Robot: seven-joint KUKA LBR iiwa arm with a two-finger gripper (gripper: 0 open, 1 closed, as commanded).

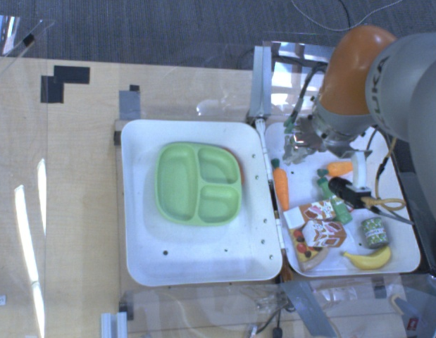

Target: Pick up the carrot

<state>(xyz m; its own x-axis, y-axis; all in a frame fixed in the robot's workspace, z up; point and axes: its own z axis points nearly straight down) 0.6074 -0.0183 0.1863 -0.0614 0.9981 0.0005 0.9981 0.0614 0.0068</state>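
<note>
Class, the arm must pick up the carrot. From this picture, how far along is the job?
Done: the gripper is over the right bin, where the carrot lies. In hand: it hangs near the carrot's green end, seemingly lining up. Left: the carrot rests flat by the bin's left wall, apart from the gripper, so lowering, gripping and lifting are all not yet done.

Desk (63, 210): pale wood, black tape marks (63, 81) at its far left.
Left bin (196, 266): white, shallow.
Green plate (198, 184): three compartments, lying flat in the left bin.
Right bin (408, 255): white, just beside the left bin.
Banana (367, 259): yellow, at the right bin's near right corner.
Pizza slice (307, 252): left of the banana, near edge.
Patterned packet (323, 224): red and white, touching the pizza slice.
Green tin (373, 232): small, just beyond the banana.
</note>
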